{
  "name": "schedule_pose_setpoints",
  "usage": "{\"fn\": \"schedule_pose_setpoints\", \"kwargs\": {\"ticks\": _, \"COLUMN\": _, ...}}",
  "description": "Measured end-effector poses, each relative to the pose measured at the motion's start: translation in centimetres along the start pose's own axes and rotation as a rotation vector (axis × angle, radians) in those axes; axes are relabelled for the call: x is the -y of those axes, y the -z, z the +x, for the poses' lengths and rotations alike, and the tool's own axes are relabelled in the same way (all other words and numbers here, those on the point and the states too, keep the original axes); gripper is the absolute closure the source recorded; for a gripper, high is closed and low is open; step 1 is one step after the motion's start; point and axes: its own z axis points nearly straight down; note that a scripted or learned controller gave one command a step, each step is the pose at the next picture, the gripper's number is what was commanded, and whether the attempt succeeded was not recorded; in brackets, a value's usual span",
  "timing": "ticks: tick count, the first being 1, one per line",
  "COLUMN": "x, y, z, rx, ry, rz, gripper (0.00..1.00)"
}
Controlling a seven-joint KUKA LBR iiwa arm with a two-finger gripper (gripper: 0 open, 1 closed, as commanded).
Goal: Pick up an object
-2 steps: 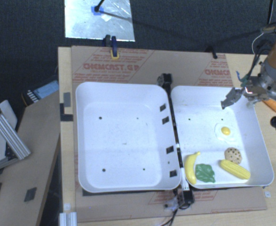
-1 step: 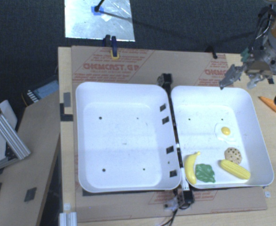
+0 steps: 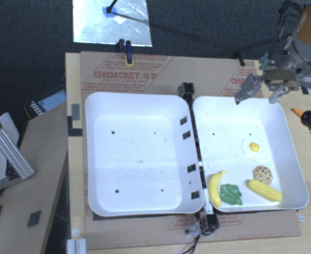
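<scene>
The right bin (image 3: 282, 126) holds a fried egg (image 3: 253, 147), a round cookie (image 3: 262, 173), a yellow corn cob (image 3: 265, 190), a banana (image 3: 215, 188) and a green leafy piece (image 3: 231, 194), all grouped in its near half. My gripper (image 3: 262, 91) hangs over the far edge of that bin, well above and behind these objects. Its two grey fingers (image 3: 247, 90) are spread apart with nothing between them.
The left bin (image 3: 94, 142) lies beside the right one, with a black divider strip (image 3: 193, 142) between them. A metal sheet (image 3: 112, 15) lies behind the bench. An orange-tipped tool (image 3: 309, 117) lies to the right of the bins.
</scene>
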Motion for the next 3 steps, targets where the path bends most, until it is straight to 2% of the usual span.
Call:
{"fn": "schedule_pose_setpoints", "kwargs": {"ticks": 1, "x": 6.1, "y": 12.5, "z": 8.0, "rx": -0.003, "ry": 0.001, "rz": -0.009, "gripper": 0.00}}
{"fn": "schedule_pose_setpoints", "kwargs": {"ticks": 2, "x": 5.9, "y": 12.7, "z": 12.1, "rx": 0.001, "ry": -0.004, "rz": 0.005, "gripper": 0.00}}
{"fn": "schedule_pose_setpoints", "kwargs": {"ticks": 3, "x": 5.8, "y": 12.7, "z": 12.5, "rx": 0.001, "ry": -0.007, "rz": 0.006, "gripper": 0.00}}
